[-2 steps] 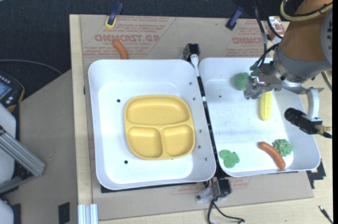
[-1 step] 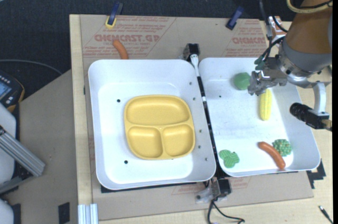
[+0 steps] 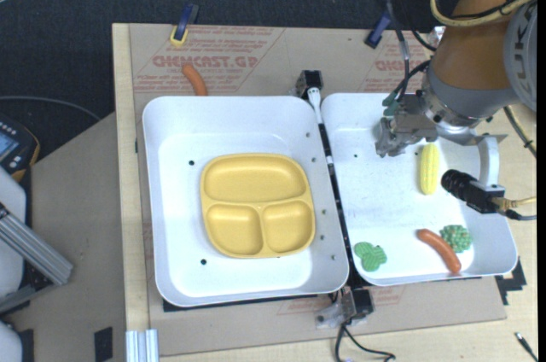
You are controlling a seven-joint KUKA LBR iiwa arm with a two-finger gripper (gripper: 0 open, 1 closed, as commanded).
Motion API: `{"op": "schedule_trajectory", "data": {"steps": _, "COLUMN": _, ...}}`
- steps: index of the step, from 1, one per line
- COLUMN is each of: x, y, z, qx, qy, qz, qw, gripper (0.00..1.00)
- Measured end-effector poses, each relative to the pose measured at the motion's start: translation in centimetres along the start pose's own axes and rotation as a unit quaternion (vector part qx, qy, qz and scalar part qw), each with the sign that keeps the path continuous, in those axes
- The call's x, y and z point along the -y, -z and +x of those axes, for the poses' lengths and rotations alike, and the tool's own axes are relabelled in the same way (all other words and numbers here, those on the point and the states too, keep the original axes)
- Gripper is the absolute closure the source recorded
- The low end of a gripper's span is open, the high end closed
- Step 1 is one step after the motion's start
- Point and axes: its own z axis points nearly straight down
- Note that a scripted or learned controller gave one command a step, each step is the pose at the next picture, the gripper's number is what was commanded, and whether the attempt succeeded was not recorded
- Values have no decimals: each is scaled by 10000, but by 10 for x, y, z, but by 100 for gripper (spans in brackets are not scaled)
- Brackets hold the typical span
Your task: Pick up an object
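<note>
Grey fingers (image 3: 391, 140) hover over the right bin (image 3: 358, 181) beside the corn (image 3: 428, 168); their spacing is unclear.

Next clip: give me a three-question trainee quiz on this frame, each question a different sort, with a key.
1. True or false: the yellow divided plate lies in the left bin.
2. Which item lies nearest the gripper?
A. corn cob
B. sausage
C. green broccoli piece at the right bin's front left
3. Fill in: the plate has ___ compartments.

Key: 1 true; 2 A; 3 three.
</note>
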Motion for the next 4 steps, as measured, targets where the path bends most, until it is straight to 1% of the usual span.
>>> {"op": "schedule_trajectory", "data": {"steps": 1, "x": -5, "y": -13, "z": 14, "qx": 6, "qy": -16, "qz": 13, "qw": 10000, "gripper": 100}}
{"op": "schedule_trajectory", "data": {"steps": 2, "x": 6, "y": 1, "z": 11, "qx": 4, "qy": -28, "qz": 4, "qw": 10000, "gripper": 100}}
{"op": "schedule_trajectory", "data": {"steps": 3, "x": -1, "y": -2, "z": 5, "qx": 14, "qy": -28, "qz": -11, "qw": 10000, "gripper": 100}}
{"op": "schedule_trajectory", "data": {"steps": 4, "x": 3, "y": 0, "z": 7, "qx": 8, "qy": -23, "qz": -3, "qw": 10000, "gripper": 100}}
